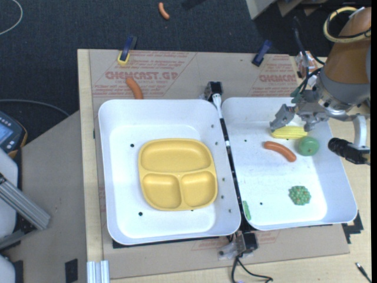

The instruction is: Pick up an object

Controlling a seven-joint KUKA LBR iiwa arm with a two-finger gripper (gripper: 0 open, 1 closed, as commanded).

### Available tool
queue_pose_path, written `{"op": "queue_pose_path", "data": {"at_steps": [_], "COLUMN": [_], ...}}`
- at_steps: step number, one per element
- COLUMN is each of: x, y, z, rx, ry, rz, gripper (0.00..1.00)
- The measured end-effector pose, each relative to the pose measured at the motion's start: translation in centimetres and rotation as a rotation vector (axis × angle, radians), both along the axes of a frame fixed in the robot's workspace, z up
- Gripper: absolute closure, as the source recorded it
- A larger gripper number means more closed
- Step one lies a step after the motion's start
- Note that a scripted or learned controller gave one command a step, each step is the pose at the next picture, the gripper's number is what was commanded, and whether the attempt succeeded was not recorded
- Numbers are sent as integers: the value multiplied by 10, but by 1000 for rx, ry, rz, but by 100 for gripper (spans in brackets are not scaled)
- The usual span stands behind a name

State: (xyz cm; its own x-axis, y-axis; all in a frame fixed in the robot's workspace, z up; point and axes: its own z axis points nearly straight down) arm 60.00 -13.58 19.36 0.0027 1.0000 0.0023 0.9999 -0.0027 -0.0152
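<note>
Underneath, a brown cardboard sheet (177,75) printed with red lettering is laid over the bench, and it is held at its far edge by two clamps, one yellow and blue (125,50), one dark blue (261,53). Dark grey carpet (70,16) is seen beyond it, on which one small orange sausage-like piece (164,10) lies; a second such piece (135,88) lies on the cardboard just behind the left bin.

Two shallow white bins are set side by side, touching along a black joint. In the left bin (118,158) one yellow divided tray (177,174) with three compartments is placed near the middle. In the right bin (330,199) five items are counted: one yellow corn cob (289,132), one orange-red sausage (279,150), one green ball-like piece (308,146), one green broccoli floret (300,195), and one small green sliver (246,210) at the near left corner.

The gripper (294,118) is lowered over the far side of the right bin, its fingers spread apart on either side of the corn cob's upper edge. Whether the cob is actually clasped cannot be told. The sausage lies just in front of the cob.
</note>
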Motion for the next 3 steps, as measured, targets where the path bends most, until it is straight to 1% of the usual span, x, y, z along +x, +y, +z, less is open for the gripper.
{"op": "queue_pose_path", "data": {"at_steps": [1, 2, 3], "x": [3, 10, 14], "y": [0, -2, -4], "z": [8, -38, -82], "rx": [-2, -1, -1], "ry": [-15, -9, -10], "rz": [2, 3, 3], "gripper": [0, 0, 0]}}
